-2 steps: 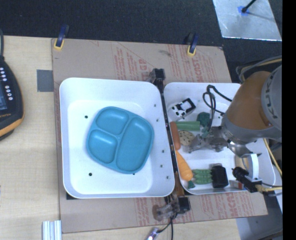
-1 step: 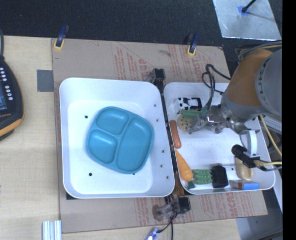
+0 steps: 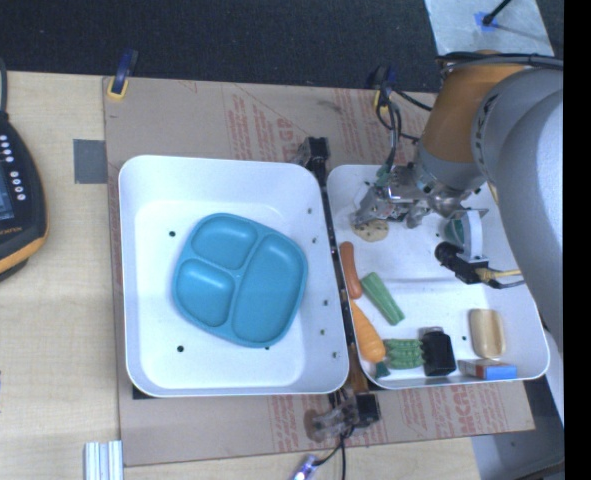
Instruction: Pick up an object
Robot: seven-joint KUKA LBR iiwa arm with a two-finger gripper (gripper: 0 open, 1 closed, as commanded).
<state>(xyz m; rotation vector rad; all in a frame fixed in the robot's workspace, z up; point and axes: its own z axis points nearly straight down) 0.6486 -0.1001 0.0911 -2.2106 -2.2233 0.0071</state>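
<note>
The carrot (image 3: 367,336), green block (image 3: 403,352) and black box (image 3: 437,352) lie along the right bin's (image 3: 531,308) near edge. The gripper (image 3: 383,208) sits low at its far left corner, over a tan piece (image 3: 375,232); its grip I cannot tell. A blue plate (image 3: 240,279) fills the left bin (image 3: 145,268).

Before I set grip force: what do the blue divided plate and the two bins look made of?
Blue divided plate: likely moulded plastic, matte, with an even colour and soft rounded edges. Left bin and right bin: thin, smooth white plastic by the look, slightly glossy.
</note>
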